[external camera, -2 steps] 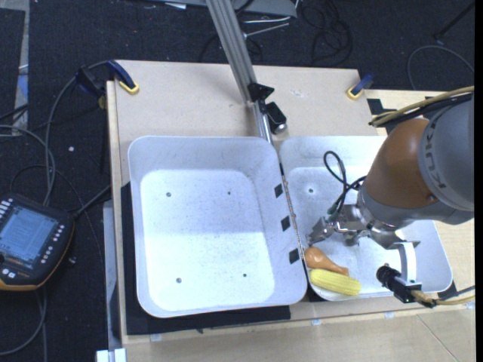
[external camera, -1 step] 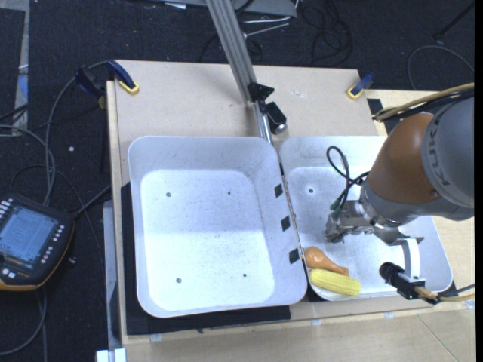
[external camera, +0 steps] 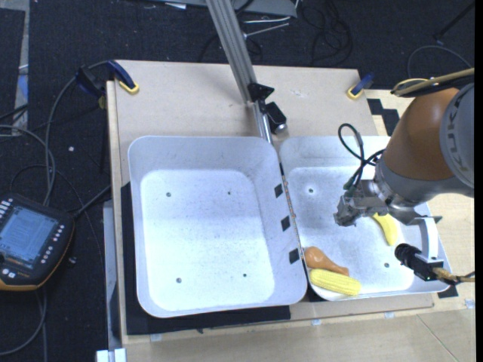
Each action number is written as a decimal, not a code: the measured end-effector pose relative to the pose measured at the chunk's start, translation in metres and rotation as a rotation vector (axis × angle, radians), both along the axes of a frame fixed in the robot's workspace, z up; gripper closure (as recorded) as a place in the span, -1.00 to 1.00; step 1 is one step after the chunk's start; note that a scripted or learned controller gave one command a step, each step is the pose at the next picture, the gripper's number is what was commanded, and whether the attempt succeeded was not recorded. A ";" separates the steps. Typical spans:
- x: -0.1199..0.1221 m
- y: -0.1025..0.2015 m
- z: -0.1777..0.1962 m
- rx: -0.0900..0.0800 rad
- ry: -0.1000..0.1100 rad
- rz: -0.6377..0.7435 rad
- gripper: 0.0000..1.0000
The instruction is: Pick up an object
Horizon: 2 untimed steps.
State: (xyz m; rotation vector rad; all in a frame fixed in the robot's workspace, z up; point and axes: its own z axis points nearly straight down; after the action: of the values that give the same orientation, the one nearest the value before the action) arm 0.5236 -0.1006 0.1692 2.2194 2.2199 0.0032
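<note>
The yellow banana-shaped piece [external camera: 387, 228] lies toward the right side of the right bin [external camera: 317, 173]. It is just beside the gripper [external camera: 346, 214], which hangs low over bare floor to its left (open or closed, I cannot tell from here). I'd call this the approach, with nothing lifted yet; the next move calls for a shift right, onto the piece. At the near edge an orange drumstick-like toy [external camera: 324, 260] lies just beside a corn cob [external camera: 336, 282], both out of the way. The left bin [external camera: 204, 232] sits alongside.
</note>
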 end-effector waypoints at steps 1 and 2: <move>0.003 -0.010 0.049 0.000 0.000 0.000 1.00; 0.003 -0.010 0.042 0.000 0.004 0.000 1.00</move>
State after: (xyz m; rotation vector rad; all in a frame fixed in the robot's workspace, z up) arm 0.5267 -0.1103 0.2110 2.2212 2.2222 -0.0008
